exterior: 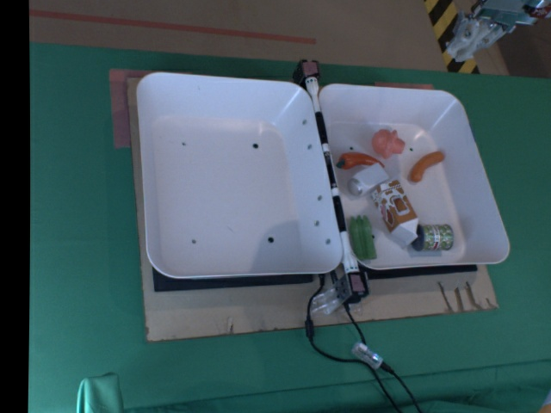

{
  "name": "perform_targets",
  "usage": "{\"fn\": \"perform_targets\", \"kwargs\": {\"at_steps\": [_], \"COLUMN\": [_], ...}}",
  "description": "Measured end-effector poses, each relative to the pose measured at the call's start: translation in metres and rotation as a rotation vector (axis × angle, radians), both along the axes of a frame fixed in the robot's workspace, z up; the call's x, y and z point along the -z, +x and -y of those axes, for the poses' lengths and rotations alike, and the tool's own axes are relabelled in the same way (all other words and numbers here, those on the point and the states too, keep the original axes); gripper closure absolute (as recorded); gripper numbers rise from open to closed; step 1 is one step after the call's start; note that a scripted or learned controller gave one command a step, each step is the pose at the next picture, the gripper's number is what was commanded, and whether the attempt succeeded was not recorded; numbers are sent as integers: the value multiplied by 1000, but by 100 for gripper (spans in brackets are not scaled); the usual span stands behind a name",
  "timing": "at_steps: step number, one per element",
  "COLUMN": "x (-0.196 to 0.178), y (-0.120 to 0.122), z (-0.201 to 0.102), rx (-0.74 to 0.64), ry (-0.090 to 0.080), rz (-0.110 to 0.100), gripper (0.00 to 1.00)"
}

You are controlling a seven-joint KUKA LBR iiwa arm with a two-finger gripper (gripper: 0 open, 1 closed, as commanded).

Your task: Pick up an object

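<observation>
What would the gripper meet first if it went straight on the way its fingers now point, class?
The gripper hangs beyond the right bin's far corner, pointing down and leftward. Going on, it would probably meet the bench near that corner first, though depth is unclear.

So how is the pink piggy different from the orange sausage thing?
The pink pig is pink and lumpy and rounded; the orange sausage is orange, long and thin. The pig sits nearer the bin's far wall, while the sausage lies slantwise, closer to the right wall. Both are small toys lying in the right bin, apart from each other.
</observation>
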State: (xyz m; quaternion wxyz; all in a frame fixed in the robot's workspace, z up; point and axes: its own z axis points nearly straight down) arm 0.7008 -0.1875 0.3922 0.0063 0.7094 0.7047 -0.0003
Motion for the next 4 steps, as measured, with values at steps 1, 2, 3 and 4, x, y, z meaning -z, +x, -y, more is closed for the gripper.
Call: {"fn": "perform_targets", "kwargs": {"at_steps": [1,2,3,4], "x": [1,0,-9,-5], "y": [0,0,0,0], "z": [0,0,0,-1], "rx": [0,-1,0,-1], "ry": [0,-1,-2,0], "rz": [0,1,4,0], "gripper": [100,100,100,100]}}
